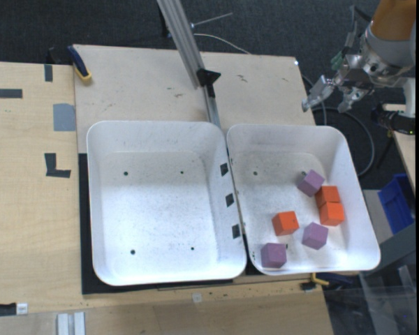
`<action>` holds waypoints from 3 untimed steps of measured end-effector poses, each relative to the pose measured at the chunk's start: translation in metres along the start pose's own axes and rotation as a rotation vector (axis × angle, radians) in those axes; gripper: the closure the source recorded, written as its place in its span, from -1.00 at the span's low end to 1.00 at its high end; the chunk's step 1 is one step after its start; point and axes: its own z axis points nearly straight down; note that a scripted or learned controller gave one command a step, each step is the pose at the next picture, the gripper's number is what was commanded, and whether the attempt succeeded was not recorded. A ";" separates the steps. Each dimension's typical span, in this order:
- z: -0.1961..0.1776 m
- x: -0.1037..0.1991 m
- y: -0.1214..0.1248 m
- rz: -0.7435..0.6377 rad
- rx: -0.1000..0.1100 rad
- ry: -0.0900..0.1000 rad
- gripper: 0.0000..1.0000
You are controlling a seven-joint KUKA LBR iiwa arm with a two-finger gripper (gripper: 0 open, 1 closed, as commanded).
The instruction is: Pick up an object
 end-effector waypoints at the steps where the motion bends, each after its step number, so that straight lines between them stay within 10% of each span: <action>1: 0.064 0.000 -0.087 0.004 0.010 0.003 -1.00; 2: 0.173 -0.021 -0.085 0.000 -0.003 0.001 -1.00; 3: 0.166 -0.020 -0.086 0.000 0.000 0.003 1.00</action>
